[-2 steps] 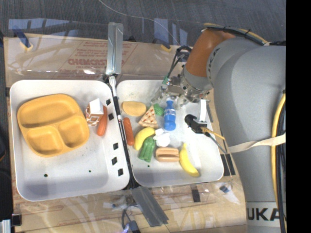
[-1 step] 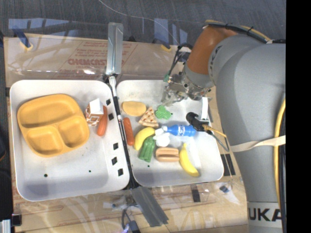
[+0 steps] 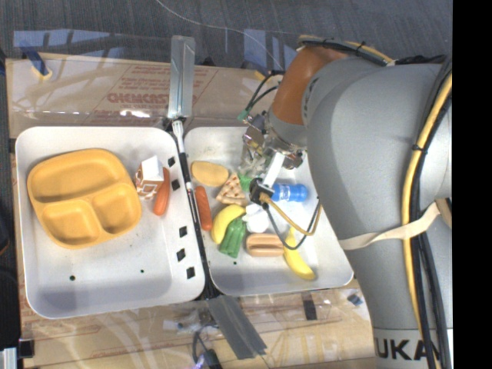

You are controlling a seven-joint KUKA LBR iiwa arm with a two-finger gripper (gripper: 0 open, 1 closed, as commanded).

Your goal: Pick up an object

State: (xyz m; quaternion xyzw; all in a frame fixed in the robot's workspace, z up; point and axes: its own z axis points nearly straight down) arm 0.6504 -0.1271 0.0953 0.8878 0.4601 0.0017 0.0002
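My gripper (image 3: 254,177) hangs low over the back middle of the right bin (image 3: 327,271), above a green piece (image 3: 245,182) and close to a waffle-patterned wedge (image 3: 230,191). Around it lie a tan bun (image 3: 208,173), a blue bottle (image 3: 294,193), a white item (image 3: 256,220), a yellow lemon (image 3: 225,221), a green pepper (image 3: 233,237), a hot dog (image 3: 264,244), a banana (image 3: 298,261) and a red sausage (image 3: 203,207). I see nothing held between the fingers.
The left bin (image 3: 92,283) holds a yellow divided plate (image 3: 81,196), a small white-and-brown block (image 3: 149,174) and a red sausage (image 3: 161,196). The grey arm (image 3: 369,152) covers the right side of the right bin. A metal strip (image 3: 181,79) stands behind the divider.
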